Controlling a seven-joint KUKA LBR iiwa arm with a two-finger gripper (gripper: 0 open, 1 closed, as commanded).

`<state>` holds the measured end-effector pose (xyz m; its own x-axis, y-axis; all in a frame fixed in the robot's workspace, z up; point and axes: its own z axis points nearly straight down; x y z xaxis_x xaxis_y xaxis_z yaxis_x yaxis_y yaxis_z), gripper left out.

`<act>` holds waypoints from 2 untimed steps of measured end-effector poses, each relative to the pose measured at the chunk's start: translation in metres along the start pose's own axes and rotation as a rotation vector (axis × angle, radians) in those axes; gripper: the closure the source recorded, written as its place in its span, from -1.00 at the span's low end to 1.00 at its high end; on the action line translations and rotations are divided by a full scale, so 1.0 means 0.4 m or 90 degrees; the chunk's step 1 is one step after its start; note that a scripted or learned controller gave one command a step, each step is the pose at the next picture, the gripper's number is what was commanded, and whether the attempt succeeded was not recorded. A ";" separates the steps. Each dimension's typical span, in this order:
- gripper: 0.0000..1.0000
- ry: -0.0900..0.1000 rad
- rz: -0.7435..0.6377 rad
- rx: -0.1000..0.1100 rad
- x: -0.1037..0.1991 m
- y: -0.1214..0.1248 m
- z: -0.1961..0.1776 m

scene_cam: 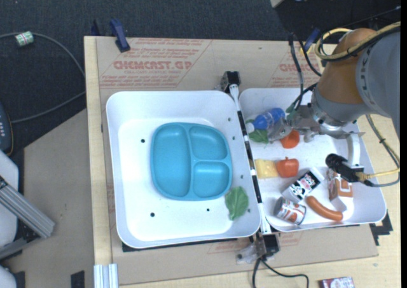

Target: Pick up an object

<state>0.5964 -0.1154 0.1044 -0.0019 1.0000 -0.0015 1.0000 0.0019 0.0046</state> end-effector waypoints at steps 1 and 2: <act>1.00 0.000 0.000 -0.001 -0.001 0.001 -0.025; -1.00 0.000 0.000 -0.001 -0.001 0.001 -0.025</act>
<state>0.5967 -0.1156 0.1143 -0.0020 1.0000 -0.0021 1.0000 0.0020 0.0065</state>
